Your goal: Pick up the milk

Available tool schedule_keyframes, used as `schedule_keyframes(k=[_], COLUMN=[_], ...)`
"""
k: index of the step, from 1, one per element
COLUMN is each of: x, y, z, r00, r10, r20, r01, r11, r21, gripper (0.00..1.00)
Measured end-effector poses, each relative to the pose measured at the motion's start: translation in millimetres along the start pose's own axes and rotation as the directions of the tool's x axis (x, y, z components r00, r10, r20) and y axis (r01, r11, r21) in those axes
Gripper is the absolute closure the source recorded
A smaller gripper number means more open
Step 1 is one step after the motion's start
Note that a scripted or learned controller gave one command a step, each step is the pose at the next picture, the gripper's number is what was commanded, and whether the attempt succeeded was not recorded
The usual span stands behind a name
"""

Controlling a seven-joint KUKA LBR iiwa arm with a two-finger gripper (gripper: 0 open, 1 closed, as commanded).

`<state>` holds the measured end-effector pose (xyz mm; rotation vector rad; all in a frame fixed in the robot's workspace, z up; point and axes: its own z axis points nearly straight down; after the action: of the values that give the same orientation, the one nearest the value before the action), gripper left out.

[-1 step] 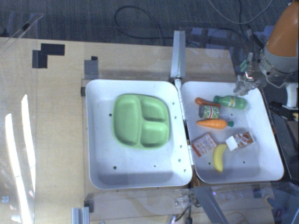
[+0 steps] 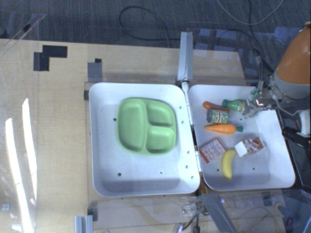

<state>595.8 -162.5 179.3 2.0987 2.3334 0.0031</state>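
Notably, milk [image 2: 249, 145] lay near right bin [image 2: 286, 174] edge, bare floor beside; gripper [image 2: 257, 101] state unclear.

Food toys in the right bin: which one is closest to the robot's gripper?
The green bottle at the bin's top edge is closest, lying right beside the gripper. The milk carton, banana, carrot and can all sit farther away.
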Motion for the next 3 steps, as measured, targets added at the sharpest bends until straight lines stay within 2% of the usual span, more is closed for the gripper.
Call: schedule_keyframes(k=[1, 2, 3], x=[18, -6, -27], y=[-77, -93, -108], z=[44, 68, 89], r00=[0.995, 0.997, 1.000], r10=[-0.103, -0.074, -0.028], r20=[0.000, 0.001, -0.010], r01=[0.103, 0.074, 0.028], r11=[0.995, 0.997, 1.000], r21=[0.000, -0.002, -0.005], gripper=[0.00, 0.00, 0.00])
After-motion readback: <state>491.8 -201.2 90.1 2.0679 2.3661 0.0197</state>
